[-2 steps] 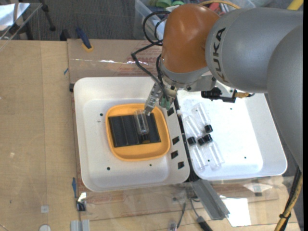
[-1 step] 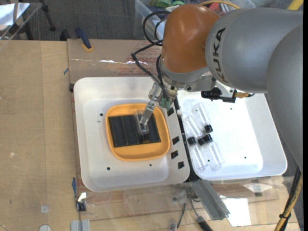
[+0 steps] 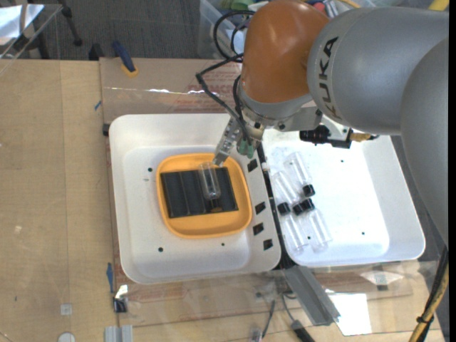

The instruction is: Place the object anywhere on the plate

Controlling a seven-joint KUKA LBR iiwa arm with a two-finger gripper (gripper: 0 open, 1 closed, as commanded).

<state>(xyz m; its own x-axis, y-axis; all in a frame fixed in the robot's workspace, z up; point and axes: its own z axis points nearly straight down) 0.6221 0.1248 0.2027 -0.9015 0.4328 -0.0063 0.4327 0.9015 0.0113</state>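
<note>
Brown desk (image 3: 50, 191) boards are carrying 2 shallow white bins side by side, with a box of bright clutter sitting far behind them. Inside the left bin (image 3: 135, 258) an orange plate (image 3: 171, 221) is lying with a black ridged insert (image 3: 189, 193) covering its middle. A clear tube (image 3: 209, 182) is resting on that insert, toward the right half of the plate, running near to far. Right above its far end the pincer (image 3: 226, 146) is hanging at a slant below the orange band of the arm (image 3: 370, 55); whether it is clamped on the tube or standing apart from it I cannot tell, since the metal tip and the see-through plastic are blurring together.

In the right bin (image 3: 399, 241) several more clear tubes (image 3: 303, 198) with black caps are lying loose near the left wall.

Judging by its look, the tube is weighing very little, is staying stiff under a squeeze, and is smooth enough to slip or roll off the ridges. Taking it across the middle of its barrel, with the tips closing on its round sides, seems the safest hold; gripping near an end would be inviting it to swing or pop out.
</note>
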